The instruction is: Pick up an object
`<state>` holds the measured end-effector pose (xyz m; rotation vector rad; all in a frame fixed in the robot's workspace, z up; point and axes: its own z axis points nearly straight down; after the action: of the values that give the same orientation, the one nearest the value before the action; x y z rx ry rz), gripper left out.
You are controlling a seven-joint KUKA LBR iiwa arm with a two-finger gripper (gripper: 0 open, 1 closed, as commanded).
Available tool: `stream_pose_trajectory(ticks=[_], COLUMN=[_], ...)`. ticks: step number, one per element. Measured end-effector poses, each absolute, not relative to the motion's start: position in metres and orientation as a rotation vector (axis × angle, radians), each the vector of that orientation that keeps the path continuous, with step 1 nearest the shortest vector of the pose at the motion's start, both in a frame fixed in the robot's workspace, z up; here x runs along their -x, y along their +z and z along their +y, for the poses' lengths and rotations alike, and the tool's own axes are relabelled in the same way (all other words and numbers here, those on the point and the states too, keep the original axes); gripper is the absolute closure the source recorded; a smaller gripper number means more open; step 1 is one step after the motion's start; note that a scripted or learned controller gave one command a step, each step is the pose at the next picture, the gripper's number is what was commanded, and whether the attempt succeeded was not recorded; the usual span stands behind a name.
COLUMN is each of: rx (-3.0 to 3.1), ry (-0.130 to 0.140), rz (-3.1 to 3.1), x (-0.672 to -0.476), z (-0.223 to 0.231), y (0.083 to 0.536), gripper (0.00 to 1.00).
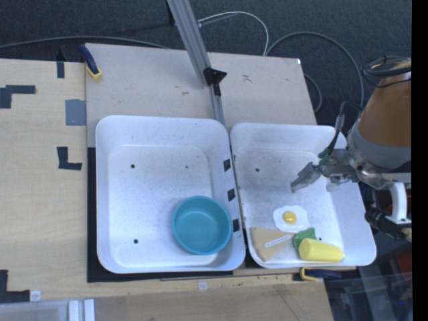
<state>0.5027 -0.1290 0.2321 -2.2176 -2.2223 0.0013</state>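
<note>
the arm (381, 122) is bulky, with an orange band above a grey wrist; its tool (314, 176) is dark grey metal, and a thin dark cable runs along it

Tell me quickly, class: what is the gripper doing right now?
Gripper: over the right bin, above the fried egg; holding nothing visible; open or closed cannot be told.

Below the pincer (306, 177) and to its left, the right bin's floor (267, 172) lies bare. Nearer the front rim, a fried egg (290, 217), cheese wedge (270, 242) and yellow corn (319, 250) crowd together. A blue bowl (201, 225) sits well left.
</note>
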Motion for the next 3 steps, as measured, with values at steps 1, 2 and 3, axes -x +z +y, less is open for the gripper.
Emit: stream_pose_trajectory(ticks=[1, 2, 3], rx=[2.218, 2.215, 2.215], ry=[0.001, 0.007, 0.008], rz=[-2.222, -2.219, -2.218], x=[-0.503, -0.507, -0.515], z=[-0.129, -0.121, -0.123], y=[0.232, 0.173, 0.123], gripper=[0.0, 0.0, 0.0])
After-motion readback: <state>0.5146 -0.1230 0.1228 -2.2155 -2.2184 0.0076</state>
